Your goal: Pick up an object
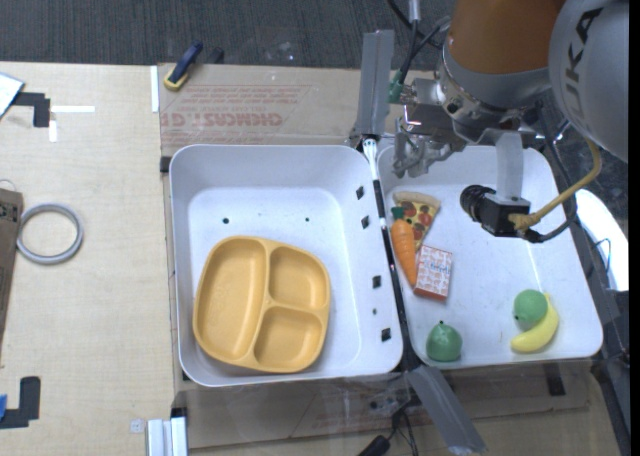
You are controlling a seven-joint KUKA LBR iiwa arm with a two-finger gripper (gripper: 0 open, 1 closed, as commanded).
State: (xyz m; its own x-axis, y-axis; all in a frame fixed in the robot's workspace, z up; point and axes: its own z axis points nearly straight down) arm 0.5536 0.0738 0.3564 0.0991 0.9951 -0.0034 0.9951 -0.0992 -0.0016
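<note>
We see the gripper (412,156) poised over the right bin (575,339) at its 11 o'clock corner, just above the pizza slice (416,211); we cannot tell whether it is open or closed. We judge this a hover before descent, nothing held.

Right bin contents: pizza slice, carrot (403,247) touching it at 6 o'clock, small carton (434,272) beside the carrot, green pear (444,341), banana (536,332) against a green fruit (529,305).

Left bin (190,184): one yellow divided plate (262,304), its compartments bare.
</note>
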